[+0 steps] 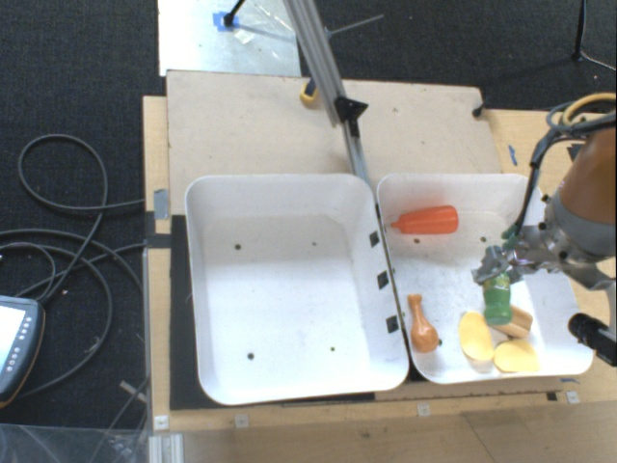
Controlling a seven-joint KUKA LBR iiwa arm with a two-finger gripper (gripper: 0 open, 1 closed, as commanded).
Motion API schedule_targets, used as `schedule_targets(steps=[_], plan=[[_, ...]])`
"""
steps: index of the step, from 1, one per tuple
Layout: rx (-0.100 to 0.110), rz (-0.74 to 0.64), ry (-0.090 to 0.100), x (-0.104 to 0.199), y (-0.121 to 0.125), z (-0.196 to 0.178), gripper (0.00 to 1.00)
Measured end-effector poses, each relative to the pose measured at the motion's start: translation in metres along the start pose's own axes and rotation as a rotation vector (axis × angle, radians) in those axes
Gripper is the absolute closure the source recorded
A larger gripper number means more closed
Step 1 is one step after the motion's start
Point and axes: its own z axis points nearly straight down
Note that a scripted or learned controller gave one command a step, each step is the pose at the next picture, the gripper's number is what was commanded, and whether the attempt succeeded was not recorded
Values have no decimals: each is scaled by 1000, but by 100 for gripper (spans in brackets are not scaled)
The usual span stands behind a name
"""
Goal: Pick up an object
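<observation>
fingers point(495, 276) sit over a green object point(497, 303) in the right bin point(453, 193).

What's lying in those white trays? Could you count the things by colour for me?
Orange: 2, a carrot-like piece and a small gourd-shaped piece
Yellow: 2, pale rounded pieces
Green: 1, a small bottle-like item
Tan: 1, a short stick
Total: 6, all in the right tray

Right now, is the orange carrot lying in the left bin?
No. The orange carrot lies in the right bin, near its far wall.
</observation>
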Motion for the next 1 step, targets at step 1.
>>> schedule_targets(steps=[1], plan=[[1,-5,3,46,2,6,100]])
